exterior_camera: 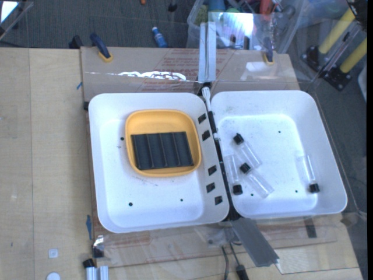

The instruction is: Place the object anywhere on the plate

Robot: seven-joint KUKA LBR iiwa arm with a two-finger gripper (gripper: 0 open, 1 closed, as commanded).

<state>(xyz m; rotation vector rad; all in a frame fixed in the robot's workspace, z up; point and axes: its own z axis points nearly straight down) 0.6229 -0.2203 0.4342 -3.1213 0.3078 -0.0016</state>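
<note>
On your far left lay the bare wooden bench [35, 156], with a blue-handled clamp [100, 46] at the back edge of the cardboard sheet behind the bins. Next you had the left bin [111, 197], and in its upper middle sat the yellow plate [135, 121], a rounded square with a raised rim. The dark ribbed block [162, 150] lay flat on that plate, filling most of its floor and touching the near rim, with its long side running left to right. A few small dark specks dotted the bin floor in front of the plate. Between the two bins you saw a row of black tabs [210, 156] along the join. In the right bin [326, 203] lay four clear vials with black caps. Three of them [247, 153] were clustered near the bin's left wall, close together and lying at different angles. The fourth vial [305, 169] was well apart from them by the right wall, its cap towards you. Behind the right bin stood a clear tub [250, 4] of coloured odds and ends. Whether the gripper was apart, together or clamped on anything you could not tell, nor how the block lay relative to it.
</note>
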